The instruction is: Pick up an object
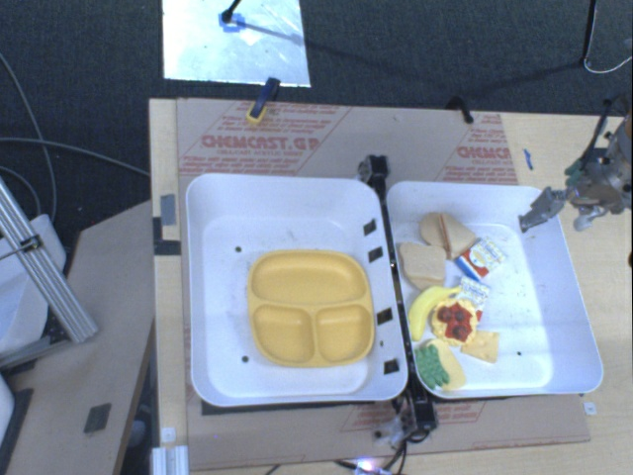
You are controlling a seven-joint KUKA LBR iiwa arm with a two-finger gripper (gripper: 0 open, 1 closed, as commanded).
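My hand (559, 213) hung over the right bin's (554, 295) far edge, fingers spread with nothing between them. I had not picked yet. The toy food (450, 305) lay piled by the bin's left wall. Next I needed to move over and go down.

1 fixed camera looks down at a slant from above the bench (326, 132), far enough to take in both white bins: the left bin (213, 295) and right bin (564, 295), with dark floor (79, 57) at the far side.
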